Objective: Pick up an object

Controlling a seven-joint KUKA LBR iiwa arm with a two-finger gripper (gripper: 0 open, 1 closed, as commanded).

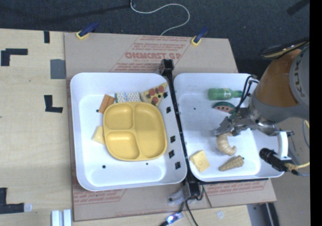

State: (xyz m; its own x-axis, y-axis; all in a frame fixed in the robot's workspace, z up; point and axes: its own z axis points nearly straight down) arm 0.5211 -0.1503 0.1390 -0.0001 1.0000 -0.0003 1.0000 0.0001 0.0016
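Croissant (pixel 226 144) just below tool (pixel 232 126) (right bin (pixel 201 81))

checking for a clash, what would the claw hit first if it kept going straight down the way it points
Most likely the croissant, which lies just below the claw on the right bin floor. Depth is hard to judge from this slanted view, so it might touch bare floor beside it.

Counter (pixel 30 119): pale wood, marked with black tape pieces.
Cardboard sheet (pixel 146 51): lay flat on the counter, red printing.
On the cardboard: left bin (pixel 80 134) and right bin (pixel 201 81), side by side, touching.
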